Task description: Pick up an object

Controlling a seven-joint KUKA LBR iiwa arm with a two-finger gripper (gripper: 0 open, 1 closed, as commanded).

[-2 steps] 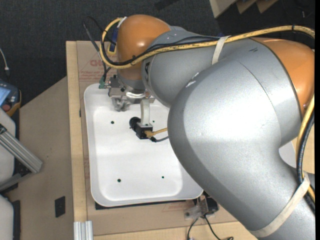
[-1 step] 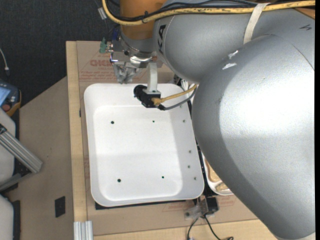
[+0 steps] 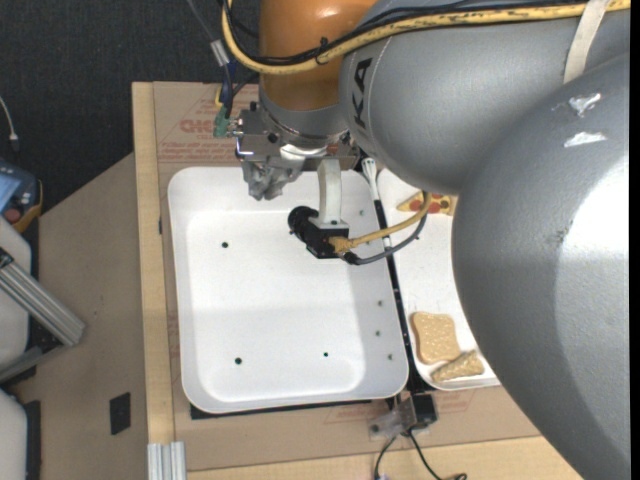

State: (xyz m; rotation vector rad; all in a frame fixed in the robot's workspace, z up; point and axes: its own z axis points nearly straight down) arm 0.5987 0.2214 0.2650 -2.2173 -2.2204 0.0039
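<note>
Sitting at left, the left bin (image 3: 200,268) is showing bare white floor. Hanging over its far edge, the gripper (image 3: 268,180) is obscured; whether it is released or clenched, I cannot tell. Lying further right, two tan toast-like pieces (image 3: 436,338) are resting in the right bin (image 3: 420,258), near corner.

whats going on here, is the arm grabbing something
A grey KUKA arm reaches in from the right, with its end effector hanging over the far end of the left white bin. Nothing can be seen between its fingers. In the right bin, toast-like slices lie at the near end and a small orange-red item sits farther back, mostly hidden by the arm. No pick has happened yet.
</note>
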